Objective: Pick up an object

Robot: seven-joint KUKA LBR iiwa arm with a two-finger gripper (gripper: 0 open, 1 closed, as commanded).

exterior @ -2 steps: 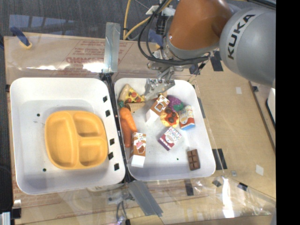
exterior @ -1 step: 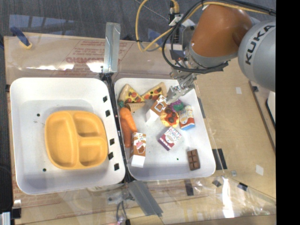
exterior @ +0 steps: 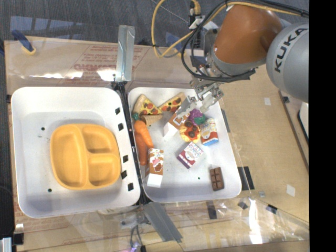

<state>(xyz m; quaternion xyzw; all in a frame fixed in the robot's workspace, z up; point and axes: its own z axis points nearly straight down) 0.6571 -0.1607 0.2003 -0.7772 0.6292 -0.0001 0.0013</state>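
Upper right of the frame, I see my gripper (exterior: pixel 202 100) above the right bin (exterior: pixel 231 167), over the toy pile (exterior: pixel 190 124); finger state I cannot tell.

Two white bins (exterior: pixel 31 203), one yellow tray (exterior: pixel 84 155), two pizza slices (exterior: pixel 146 107), one carrot (exterior: pixel 142 136).

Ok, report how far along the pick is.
Done: the gripper is over the right bin, at the toy pile near its far edge. In hand: nothing visibly; no object sits between its fingers. Left: close on a toy and lift it. The carrot, chocolate bar and pizza slices lie in the bin, and the yellow tray sits in the left bin.
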